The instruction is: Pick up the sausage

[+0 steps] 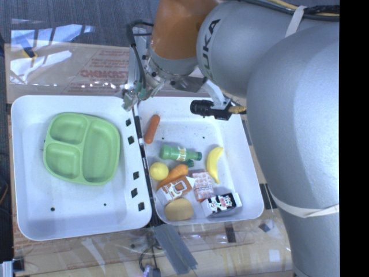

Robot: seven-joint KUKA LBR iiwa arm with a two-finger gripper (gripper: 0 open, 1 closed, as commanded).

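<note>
Bench (pixel 86 74) bears 2 white bins (pixel 34 212).

Sausage (pixel 151 128) (right bin (pixel 230 133)), ungrasped

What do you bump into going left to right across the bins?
Green divided plate → sausage → green bottle → banana.
</note>
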